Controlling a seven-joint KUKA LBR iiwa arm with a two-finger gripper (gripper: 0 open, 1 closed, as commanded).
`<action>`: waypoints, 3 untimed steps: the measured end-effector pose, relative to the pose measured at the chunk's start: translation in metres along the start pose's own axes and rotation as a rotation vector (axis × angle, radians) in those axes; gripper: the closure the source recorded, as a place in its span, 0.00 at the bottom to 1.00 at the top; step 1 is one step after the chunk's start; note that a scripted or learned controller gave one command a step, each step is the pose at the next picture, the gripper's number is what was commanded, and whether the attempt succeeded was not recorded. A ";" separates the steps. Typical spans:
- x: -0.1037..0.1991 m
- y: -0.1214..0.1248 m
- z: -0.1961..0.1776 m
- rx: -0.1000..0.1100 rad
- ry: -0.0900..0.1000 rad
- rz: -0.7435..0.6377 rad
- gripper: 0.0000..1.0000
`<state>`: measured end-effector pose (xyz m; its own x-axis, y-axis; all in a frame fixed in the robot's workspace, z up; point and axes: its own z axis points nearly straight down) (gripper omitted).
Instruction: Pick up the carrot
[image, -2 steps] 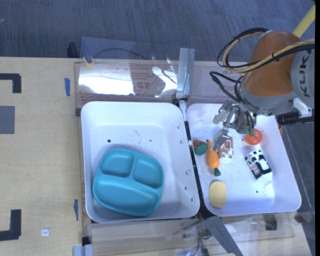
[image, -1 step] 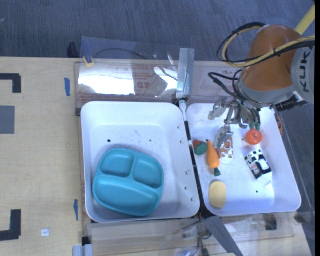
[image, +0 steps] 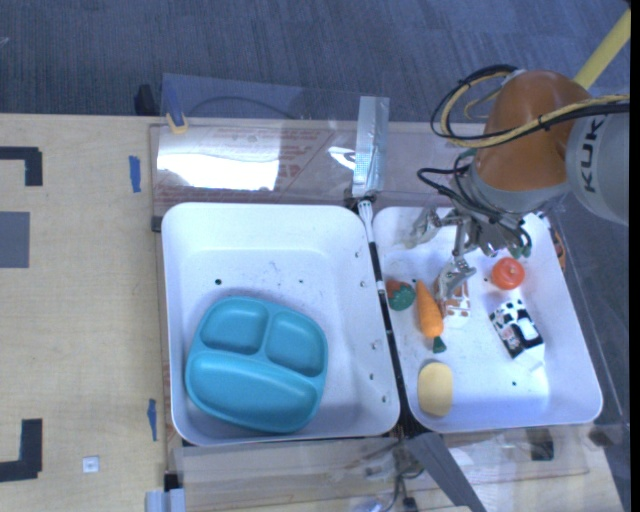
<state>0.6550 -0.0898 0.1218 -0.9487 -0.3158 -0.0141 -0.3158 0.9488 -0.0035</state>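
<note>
The carrot (image: 430, 312), orange with a green stub at its near end, lies in the right bin (image: 570, 385) left of centre, pointing toward the front. My gripper (image: 458, 283) hangs over the bin just right of the carrot's far end, its fingers pointing down beside a small white and orange item (image: 457, 306). Nothing shows between the fingers. The arm's orange band (image: 530, 130) is above it at the upper right.
In the right bin lie a green and red piece (image: 401, 295), a yellow lemon-like object (image: 435, 387), a red tomato-like object (image: 508, 273) and a black and white toy (image: 516, 328). The left bin (image: 200, 240) holds a blue divided plate (image: 260, 362).
</note>
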 end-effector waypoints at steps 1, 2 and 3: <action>0.027 0.013 -0.068 0.001 0.000 -0.143 0.00; 0.077 0.072 -0.065 -0.006 0.009 -0.189 0.00; 0.021 0.049 -0.073 -0.004 0.005 -0.224 0.00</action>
<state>0.6183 -0.0506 0.1940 -0.8549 -0.5187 -0.0080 -0.5187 0.8549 -0.0023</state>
